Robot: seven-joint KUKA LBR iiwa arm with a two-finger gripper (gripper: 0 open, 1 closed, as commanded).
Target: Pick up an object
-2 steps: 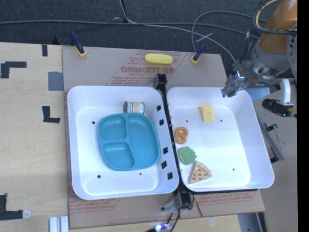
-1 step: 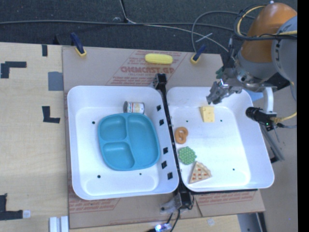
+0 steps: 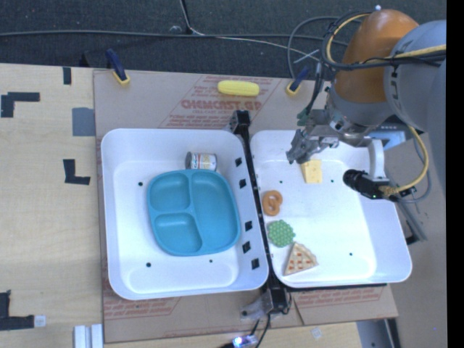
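Observation:
The right bin (image 3: 377,263) holds a yellow cheese block (image 3: 312,171), a brown pretzel (image 3: 272,202), a green round piece (image 3: 280,232) and a pizza slice (image 3: 299,259). My gripper (image 3: 302,151) hangs over the far part of that bin, just up and left of the cheese block. Nothing shows between its tips. In the left bin (image 3: 123,267) a blue divided plate (image 3: 193,212) lies flat, and a small can (image 3: 201,161) lies on its side behind it.
A yellow banana-like object (image 3: 238,88) lies on the cardboard behind the bins. Blue and yellow clamps (image 3: 116,67) (image 3: 296,85) hold the cardboard at the back. A black divider (image 3: 250,187) runs between the bins. Cables loop around the arm's wrist.

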